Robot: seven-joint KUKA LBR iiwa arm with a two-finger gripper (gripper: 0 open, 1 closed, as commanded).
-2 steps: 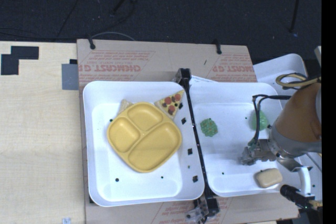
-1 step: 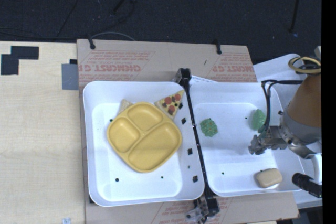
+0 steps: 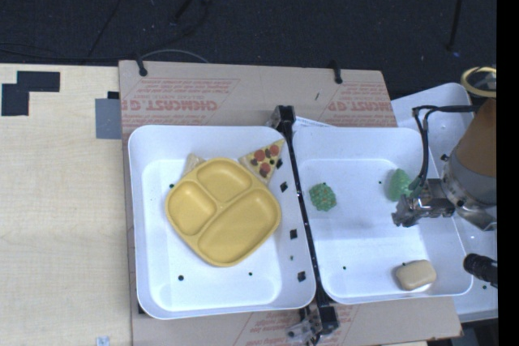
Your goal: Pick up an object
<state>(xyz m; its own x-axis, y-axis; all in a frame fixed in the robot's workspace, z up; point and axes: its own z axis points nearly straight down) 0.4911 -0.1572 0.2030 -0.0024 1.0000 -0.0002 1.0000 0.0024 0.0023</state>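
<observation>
My metal two-finger gripper (image 3: 408,212) hung at the right white bin's (image 3: 357,143) right edge, finger state I could not tell, touching a translucent green lump (image 3: 397,184), tan oval block (image 3: 415,275) nearby.

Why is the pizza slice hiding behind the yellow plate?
The pizza slice looks oddly tucked under the far edge of the yellow plate in the left bin, with its tip poking out beside the divider.

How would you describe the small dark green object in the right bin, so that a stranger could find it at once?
Look at the right bin, the one the arm reaches into. Near its left side, close to the divider between the bins, lies a small green ball with a bumpy surface. It is darker and rounder than the pale green piece by the gripper, and unlike the beige lump in the near corner.
</observation>
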